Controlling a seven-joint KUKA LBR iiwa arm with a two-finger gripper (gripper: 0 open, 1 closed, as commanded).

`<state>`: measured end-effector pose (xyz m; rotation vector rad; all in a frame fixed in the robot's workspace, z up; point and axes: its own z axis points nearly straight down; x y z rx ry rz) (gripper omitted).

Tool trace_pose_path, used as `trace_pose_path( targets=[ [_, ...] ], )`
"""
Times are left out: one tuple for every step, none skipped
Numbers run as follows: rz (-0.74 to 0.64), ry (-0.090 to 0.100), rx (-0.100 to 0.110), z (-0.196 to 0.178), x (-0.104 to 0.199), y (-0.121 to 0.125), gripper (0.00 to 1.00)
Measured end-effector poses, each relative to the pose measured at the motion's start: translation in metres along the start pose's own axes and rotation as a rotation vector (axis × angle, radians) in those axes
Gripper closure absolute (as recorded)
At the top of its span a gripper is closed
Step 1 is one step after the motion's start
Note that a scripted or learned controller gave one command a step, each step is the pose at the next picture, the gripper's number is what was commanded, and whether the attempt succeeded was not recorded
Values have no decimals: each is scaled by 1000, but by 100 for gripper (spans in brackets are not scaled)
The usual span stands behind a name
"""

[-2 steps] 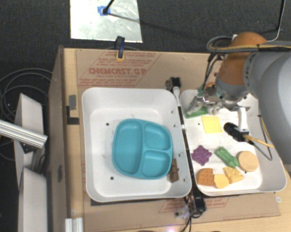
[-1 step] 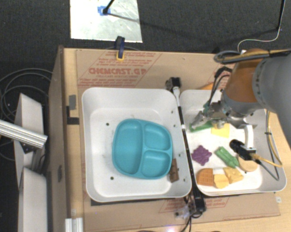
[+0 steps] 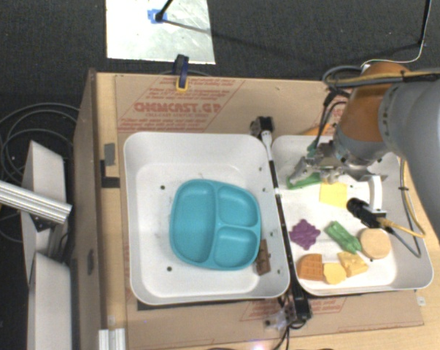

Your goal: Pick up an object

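Observation:
My gripper (image 3: 308,170) hangs low over the far left part of the right bin (image 3: 413,272), close to the divider between the bins. A flat green piece (image 3: 302,182) lies right beneath it, partly hidden by the gripper; I cannot tell whether they touch. A yellow square (image 3: 334,194) lies just to the right of that piece. Nearer the front lie a purple toy (image 3: 304,232), a green toy (image 3: 341,235), a round tan piece (image 3: 375,243), an orange waffle-like piece (image 3: 310,267) and yellow bits (image 3: 344,268).
The left bin (image 3: 147,159) holds a blue divided plate (image 3: 214,223). A small brown thing (image 3: 263,257) lies by that bin's right wall. The grey arm (image 3: 417,122) covers the right bin's far right part. Cardboard (image 3: 176,104) lies behind the bins.

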<state>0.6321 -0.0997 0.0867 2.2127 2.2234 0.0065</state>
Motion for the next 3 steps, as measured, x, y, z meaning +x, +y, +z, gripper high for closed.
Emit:
trace_pose_path(
  targets=[
    [0, 0, 0, 1, 5, 28, 0],
    [-2, 0, -5, -12, 5, 30, 100],
    [-2, -1, -3, -11, 5, 29, 0]
  ],
)
